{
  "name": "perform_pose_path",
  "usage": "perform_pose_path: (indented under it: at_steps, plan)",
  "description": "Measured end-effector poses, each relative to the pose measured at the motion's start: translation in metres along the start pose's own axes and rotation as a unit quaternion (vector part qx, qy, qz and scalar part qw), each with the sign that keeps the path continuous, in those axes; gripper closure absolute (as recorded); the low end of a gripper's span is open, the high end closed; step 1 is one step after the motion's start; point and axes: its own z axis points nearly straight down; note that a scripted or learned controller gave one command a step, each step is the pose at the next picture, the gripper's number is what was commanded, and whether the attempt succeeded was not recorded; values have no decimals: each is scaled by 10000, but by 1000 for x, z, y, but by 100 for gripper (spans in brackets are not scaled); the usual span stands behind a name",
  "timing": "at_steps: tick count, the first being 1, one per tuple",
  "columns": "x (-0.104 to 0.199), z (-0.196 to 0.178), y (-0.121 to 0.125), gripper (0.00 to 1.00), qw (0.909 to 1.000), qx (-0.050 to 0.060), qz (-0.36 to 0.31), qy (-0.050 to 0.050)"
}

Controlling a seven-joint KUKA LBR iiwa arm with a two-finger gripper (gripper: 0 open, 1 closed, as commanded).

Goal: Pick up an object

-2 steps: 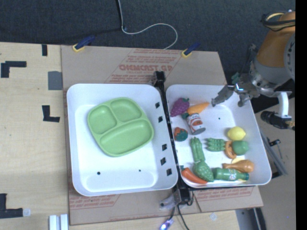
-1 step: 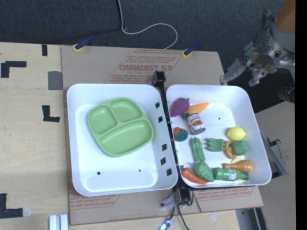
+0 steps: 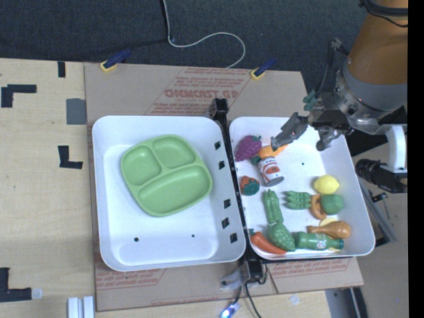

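My gripper point(image 3: 307, 138) hangs over the back of the right bin point(image 3: 352, 158) with its two dark fingers point(image 3: 289, 133) spread open and nothing between them. Its left finger is close above a small white bottle with a red label point(image 3: 269, 169) and an orange piece point(image 3: 276, 150). Purple grapes point(image 3: 248, 147) lie to the left of these. Further forward are a yellow lemon point(image 3: 326, 184), a green ball point(image 3: 333, 203), a green corn-like piece point(image 3: 272, 206), a brown drumstick point(image 3: 334, 229), a green bottle point(image 3: 318, 242) and an orange carrot point(image 3: 264, 244).
The left bin point(image 3: 112, 230) holds a green divided plate point(image 3: 167, 173). A black clip row point(image 3: 227, 177) runs along the seam between the bins. Both bins sit on brown cardboard point(image 3: 199, 91). A white cable point(image 3: 199, 42) lies behind on the dark cloth.
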Motion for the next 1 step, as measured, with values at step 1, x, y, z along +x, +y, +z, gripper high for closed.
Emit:
perform_pose_path:
  at_steps: [1]
  plan:
    - [104,-12,-29,0,10000,3,-12,-8]
